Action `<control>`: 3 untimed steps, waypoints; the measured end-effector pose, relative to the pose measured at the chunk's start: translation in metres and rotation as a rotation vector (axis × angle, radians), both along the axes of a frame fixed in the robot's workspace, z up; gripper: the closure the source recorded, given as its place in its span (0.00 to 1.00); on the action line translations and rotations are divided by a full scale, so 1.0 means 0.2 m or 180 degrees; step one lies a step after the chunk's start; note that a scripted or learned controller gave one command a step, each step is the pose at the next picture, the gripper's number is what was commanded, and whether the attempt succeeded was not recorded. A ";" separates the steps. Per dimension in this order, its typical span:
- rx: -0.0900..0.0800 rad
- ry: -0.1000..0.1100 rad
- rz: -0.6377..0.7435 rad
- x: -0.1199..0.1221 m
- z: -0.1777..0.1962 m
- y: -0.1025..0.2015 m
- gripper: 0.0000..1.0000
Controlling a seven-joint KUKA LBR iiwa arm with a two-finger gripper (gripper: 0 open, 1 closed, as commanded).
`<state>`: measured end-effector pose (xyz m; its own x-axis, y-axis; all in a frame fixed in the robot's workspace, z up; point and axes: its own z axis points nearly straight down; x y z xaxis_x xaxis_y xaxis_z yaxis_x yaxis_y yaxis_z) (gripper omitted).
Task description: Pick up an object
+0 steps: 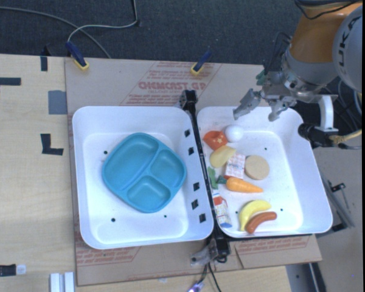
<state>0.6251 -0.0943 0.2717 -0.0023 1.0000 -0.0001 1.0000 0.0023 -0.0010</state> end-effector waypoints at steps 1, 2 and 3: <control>0.0002 0.0010 -0.0001 0.05 -0.44 0.14 0.00; -0.0006 0.0011 -0.0005 0.21 -0.86 -0.01 0.00; -0.0002 0.0015 -0.0002 0.21 -0.81 -0.01 1.00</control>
<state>0.6674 -0.0955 0.1101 -0.0017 1.0000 -0.0006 1.0000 0.0017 -0.0056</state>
